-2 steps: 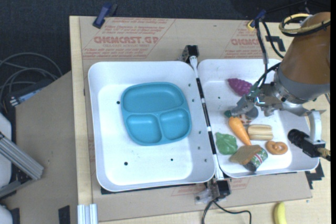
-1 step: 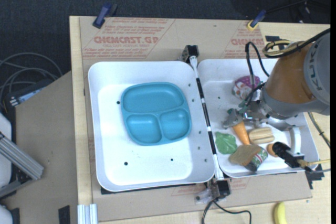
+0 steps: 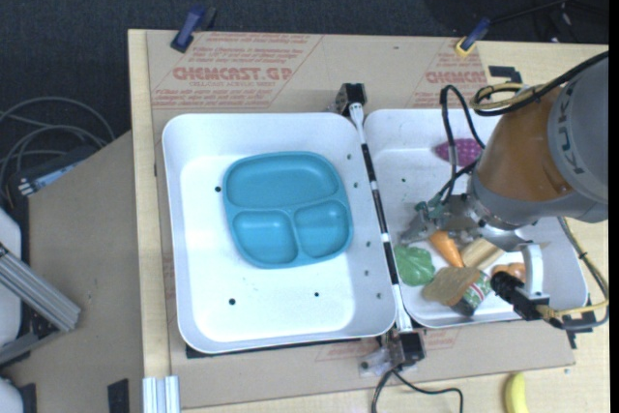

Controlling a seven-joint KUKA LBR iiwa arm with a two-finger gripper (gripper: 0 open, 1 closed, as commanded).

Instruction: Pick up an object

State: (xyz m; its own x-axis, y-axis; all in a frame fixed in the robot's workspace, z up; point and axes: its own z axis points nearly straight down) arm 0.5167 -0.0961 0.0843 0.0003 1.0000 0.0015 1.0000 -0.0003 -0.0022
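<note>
The arm (image 3: 542, 160) reaches in low over the right bin (image 3: 406, 145), its gripper (image 3: 440, 222) among one carrot (image 3: 447, 249), one green piece (image 3: 414, 263), one purple piece (image 3: 459, 150). One blue tray (image 3: 287, 208) lies in the left bin (image 3: 193, 208).

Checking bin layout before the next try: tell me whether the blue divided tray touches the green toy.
Apart. The camera view shows the blue tray in the left bin and the green toy in the right bin, with the bin walls between them.
</note>
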